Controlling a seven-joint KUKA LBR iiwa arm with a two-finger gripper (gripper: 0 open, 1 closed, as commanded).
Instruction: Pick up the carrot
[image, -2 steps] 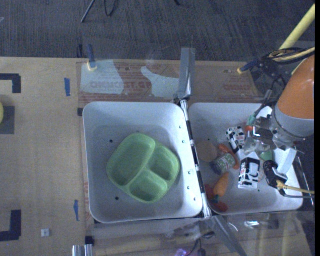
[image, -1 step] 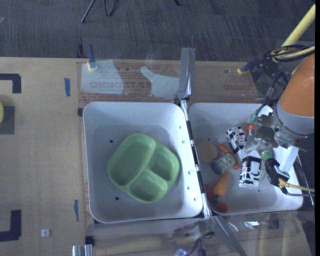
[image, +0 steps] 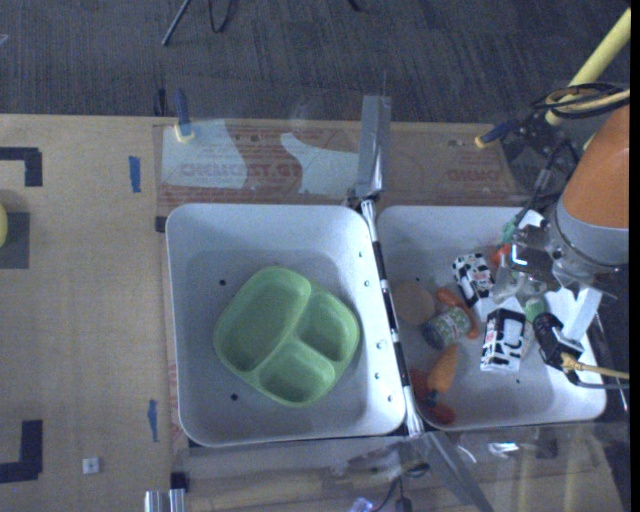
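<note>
Bench bins (image: 200, 240) lying side by side; gripper (image: 527, 290), aperture unclear, hovering at carrot's (image: 443, 368) two o'clock, apparently lining up.

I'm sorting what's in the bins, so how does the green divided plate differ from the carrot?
The green plate is broad, flat and has compartments; the carrot is small, slim and orange. The plate lies in the left bin; the carrot lies in the right bin, near its left wall among other items. Both rest on a bin floor.
</note>
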